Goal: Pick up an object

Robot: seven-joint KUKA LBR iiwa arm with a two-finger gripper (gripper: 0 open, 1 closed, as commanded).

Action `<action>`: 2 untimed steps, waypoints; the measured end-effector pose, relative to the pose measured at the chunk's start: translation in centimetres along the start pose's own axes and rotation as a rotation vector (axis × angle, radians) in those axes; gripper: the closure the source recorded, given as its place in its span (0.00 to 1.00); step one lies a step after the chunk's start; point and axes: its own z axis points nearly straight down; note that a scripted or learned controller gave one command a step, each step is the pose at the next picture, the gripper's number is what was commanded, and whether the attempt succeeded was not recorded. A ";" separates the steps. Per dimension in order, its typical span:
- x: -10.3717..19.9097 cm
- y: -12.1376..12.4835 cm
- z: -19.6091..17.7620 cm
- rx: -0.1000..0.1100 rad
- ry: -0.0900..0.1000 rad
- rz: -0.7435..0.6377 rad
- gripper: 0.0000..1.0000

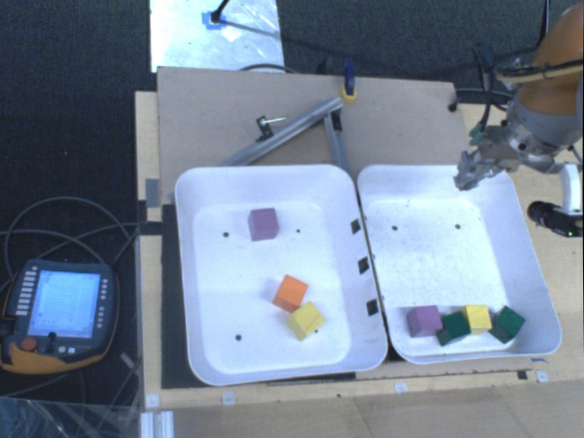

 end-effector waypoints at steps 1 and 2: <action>5.0 -1.0 0.7 0.003 0.000 0.001 1.00; 9.9 -1.2 -0.6 0.001 0.000 0.000 1.00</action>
